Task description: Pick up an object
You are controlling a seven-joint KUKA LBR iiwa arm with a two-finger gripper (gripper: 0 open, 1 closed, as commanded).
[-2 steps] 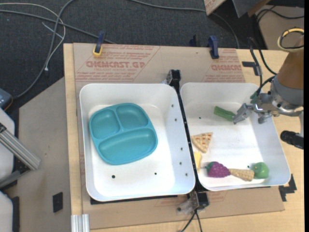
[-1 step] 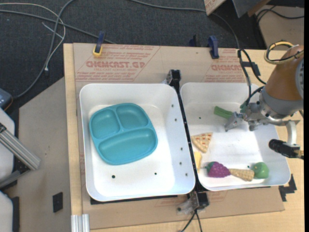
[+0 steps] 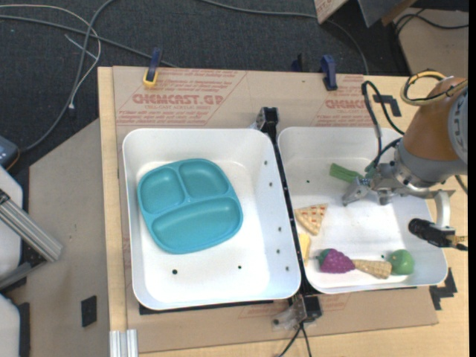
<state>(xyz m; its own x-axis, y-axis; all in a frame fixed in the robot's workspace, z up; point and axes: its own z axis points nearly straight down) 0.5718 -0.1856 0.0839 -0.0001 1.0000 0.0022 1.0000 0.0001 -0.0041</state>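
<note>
Cardboard-topped bench (image 3: pixel 223 95) carrying two white bins. Left bin (image 3: pixel 149 274): teal divided plate (image 3: pixel 190 204). Right bin (image 3: pixel 372 236): pincer (image 3: pixel 364 192) low, fingers spread, gripping nothing, just beside green piece (image 3: pixel 343 172). Nearer: waffle wedge (image 3: pixel 312 218), purple grapes (image 3: pixel 336 260), cone (image 3: pixel 372 268), green ball (image 3: pixel 401 260).

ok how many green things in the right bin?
2: a green stick-shaped piece near the back, by the gripper; a green ball at the front-right corner. The arm may hide more.
</note>
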